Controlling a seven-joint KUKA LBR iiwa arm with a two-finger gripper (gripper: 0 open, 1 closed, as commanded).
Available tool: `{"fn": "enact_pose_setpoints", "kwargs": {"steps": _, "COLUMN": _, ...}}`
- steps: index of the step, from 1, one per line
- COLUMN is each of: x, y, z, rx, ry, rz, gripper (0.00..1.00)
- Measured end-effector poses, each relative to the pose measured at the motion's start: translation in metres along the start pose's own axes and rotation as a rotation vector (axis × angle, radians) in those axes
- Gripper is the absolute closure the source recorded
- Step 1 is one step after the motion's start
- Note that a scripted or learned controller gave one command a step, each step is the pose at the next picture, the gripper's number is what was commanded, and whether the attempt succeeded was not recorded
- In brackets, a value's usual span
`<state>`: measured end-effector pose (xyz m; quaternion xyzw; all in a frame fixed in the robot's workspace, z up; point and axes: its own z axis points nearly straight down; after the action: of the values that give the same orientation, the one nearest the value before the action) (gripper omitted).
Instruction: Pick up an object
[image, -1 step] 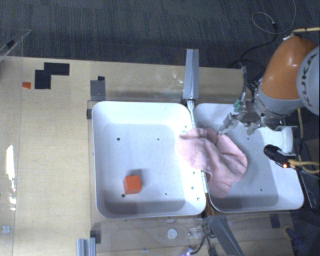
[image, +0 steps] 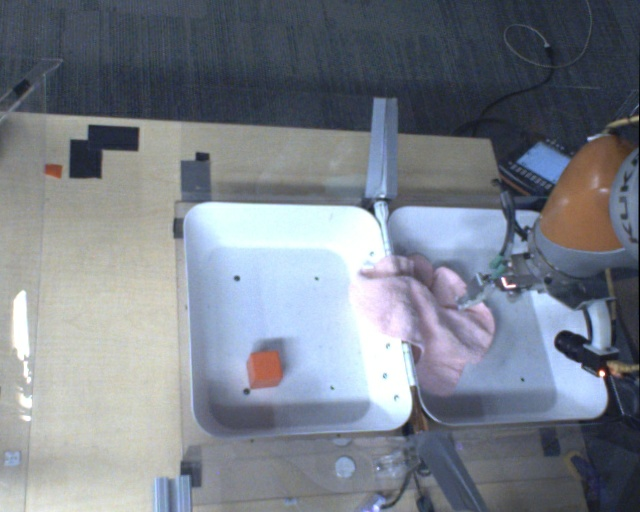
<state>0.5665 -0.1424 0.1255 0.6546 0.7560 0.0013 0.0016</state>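
You've got a pink cloth (image: 425, 318), crumpled, draped over the divider btwn the two bins (most of it in the right one, one corner spilling left). An orange block (image: 265, 369) sits flat in the left bin, near its front-left, well apart from the cloth.

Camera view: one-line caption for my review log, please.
Gripper at a pink cloth draped across the divide between two white bins; orange block in the left bin.
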Motion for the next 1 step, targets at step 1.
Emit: {"fn": "enact_pose_setpoints", "kwargs": {"steps": 1, "x": 0.0305, "y": -0.0124, "z": 0.0331, "rx": -0.014, "ry": -0.006, "rz": -0.119, "gripper": 0.0}}
